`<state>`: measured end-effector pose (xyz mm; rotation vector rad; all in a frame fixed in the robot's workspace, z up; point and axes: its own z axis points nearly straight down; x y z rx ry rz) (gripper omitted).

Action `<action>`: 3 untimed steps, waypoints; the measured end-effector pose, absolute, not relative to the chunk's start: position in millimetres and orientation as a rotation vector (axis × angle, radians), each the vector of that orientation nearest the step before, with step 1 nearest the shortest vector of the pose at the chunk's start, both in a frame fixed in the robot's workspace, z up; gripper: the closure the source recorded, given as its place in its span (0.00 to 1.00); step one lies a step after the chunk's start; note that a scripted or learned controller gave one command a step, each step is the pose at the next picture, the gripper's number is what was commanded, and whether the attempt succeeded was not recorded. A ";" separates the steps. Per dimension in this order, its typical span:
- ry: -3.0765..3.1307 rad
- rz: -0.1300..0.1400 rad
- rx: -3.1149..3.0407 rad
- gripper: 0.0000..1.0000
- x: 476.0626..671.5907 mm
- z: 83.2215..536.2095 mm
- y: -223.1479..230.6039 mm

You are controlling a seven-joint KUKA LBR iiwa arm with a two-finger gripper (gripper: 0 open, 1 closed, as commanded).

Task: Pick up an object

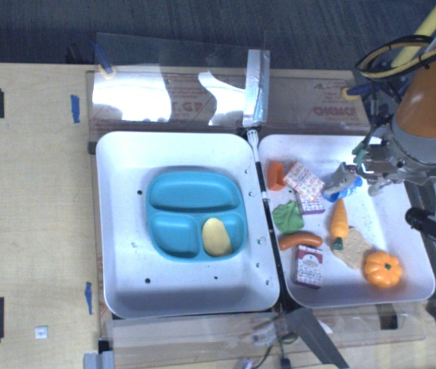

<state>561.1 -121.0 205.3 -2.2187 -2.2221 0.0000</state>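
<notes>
While the arm (425, 121) leans in over the right bin (414, 289), its gripper (346, 181) hangs low near the middle of that bin, just above the top end of a toy carrot (340, 221). From where I stand I cannot tell how the hand is set; nothing is visibly caught in it.

The carrot lies lengthwise toward the bin's near edge, its lower end touching a pale, flat cracker-like piece (354, 248). A small pumpkin (381, 268) sits in the near right corner. A red sausage (300, 241) and a green leaf (287, 217) lie toward the left wall, with two patterned packets (305, 183) (308, 267) between.

The carrot seems the likely target. It looks like light, stiff plastic, smooth and tapered, so it may squirt out of a pinch near the tip. A hold across its thicker middle looks safest.

In the left bin (118, 206), a blue divided tray (179, 198) holds a yellow lemon-like piece (216, 237).
</notes>
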 end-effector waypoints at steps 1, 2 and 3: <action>-2.277 -0.004 -2.168 0.00 563.8 89.9 -135.0; -2.275 -0.005 -2.172 1.00 563.9 99.4 -135.5; -2.342 -0.013 -2.105 1.00 603.9 215.9 -56.0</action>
